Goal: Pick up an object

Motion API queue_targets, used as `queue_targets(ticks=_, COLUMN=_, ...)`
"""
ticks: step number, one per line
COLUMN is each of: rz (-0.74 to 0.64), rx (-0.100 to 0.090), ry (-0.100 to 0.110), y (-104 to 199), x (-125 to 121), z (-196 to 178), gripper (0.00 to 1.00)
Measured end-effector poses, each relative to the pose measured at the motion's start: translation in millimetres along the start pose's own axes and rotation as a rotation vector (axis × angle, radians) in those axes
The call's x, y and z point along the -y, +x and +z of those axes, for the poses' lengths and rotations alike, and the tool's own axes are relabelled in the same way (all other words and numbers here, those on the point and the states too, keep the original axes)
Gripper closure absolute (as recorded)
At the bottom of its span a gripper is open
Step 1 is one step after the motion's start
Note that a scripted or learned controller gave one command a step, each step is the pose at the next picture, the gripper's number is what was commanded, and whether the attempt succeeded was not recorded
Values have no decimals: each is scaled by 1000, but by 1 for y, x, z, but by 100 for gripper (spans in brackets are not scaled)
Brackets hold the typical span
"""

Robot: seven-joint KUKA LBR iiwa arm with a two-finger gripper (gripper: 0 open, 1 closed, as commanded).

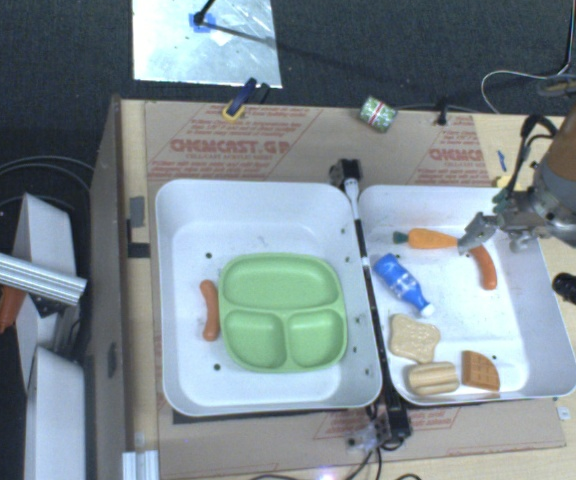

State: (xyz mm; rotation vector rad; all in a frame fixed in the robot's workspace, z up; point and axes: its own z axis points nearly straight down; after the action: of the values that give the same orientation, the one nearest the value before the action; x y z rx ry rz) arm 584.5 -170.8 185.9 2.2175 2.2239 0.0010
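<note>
Gripper (476, 234) is hovering with fingers apart, holding nothing, just right of the carrot (432, 238) and above the sausage (485, 267), probably choosing one.

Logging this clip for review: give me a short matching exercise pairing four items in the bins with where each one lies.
Items:
1. green tray
2. blue bottle
3. carrot
4. bread roll

Places:
A. right bin, near its front edge
B. middle of the left bin
C. right bin, by the divider between the bins
D. back of the right bin, close to the gripper

Pairs: 1-B, 2-C, 3-D, 4-A
</note>
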Motion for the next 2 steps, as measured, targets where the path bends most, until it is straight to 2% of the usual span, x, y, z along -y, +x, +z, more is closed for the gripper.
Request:
queue_targets(ticks=1, rz=2, rx=0, ry=4, y=-36, x=-18, z=87, gripper=0)
queue_targets(ticks=2, rz=0, rx=2, ry=-3, y=-36, x=-20, z=74, gripper=100)
